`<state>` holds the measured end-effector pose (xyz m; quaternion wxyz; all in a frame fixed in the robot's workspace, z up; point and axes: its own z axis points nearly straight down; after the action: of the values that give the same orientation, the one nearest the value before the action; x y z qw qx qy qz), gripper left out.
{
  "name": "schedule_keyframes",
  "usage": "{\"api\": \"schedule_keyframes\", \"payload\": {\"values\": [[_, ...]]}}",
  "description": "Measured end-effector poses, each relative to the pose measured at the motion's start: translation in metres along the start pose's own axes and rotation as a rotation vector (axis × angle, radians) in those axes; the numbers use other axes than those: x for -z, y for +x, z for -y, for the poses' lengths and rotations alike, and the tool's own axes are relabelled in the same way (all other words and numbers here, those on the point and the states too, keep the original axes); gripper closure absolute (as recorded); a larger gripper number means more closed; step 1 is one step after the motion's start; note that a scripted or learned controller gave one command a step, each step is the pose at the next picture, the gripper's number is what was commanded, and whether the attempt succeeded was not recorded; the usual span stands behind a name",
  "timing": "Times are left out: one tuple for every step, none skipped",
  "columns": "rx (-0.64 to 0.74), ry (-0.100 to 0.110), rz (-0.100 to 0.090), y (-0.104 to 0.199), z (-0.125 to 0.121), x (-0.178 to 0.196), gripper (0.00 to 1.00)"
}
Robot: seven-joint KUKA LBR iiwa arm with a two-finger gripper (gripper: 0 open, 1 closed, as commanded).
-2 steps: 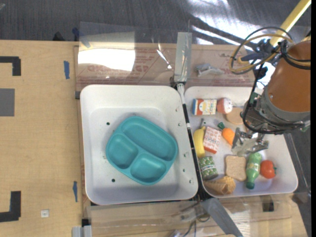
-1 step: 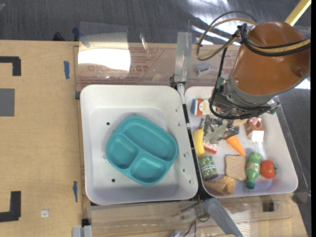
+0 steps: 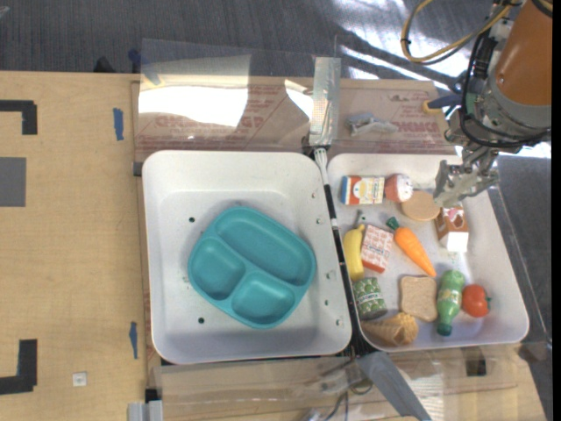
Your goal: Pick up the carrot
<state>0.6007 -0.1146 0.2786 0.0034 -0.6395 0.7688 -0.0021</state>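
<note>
Carrot (image 3: pixel 413 249) lies mid right bin, slanted, greens toward the far edge. Toy-like: probably light, stiff, smooth. Grip across thick upper half. Claw (image 3: pixel 463 182) hovers near far-right corner, pinching nothing visible.

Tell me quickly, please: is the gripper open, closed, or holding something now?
Two-finger gripper: open or closed cannot be told; it hangs over the right white bin, up and right of the orange carrot, with nothing seen between it.

The bench (image 3: pixel 61 235) carries two white bins: the left bin (image 3: pixel 166 182) at nine o'clock, the right bin (image 3: pixel 508 314) touching it at three o'clock.
</note>
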Motion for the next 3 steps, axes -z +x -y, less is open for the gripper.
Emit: {"api": "schedule_keyframes", "payload": {"values": [[0.006,-0.002,0.002,-0.004,0.0,-0.001,0.0],[-0.284,-0.015,-0.001,-0.001,-0.071,-0.159,0.0],[-0.299,0.002,0.001,0.011,-0.061,-0.186,0.0]]}}
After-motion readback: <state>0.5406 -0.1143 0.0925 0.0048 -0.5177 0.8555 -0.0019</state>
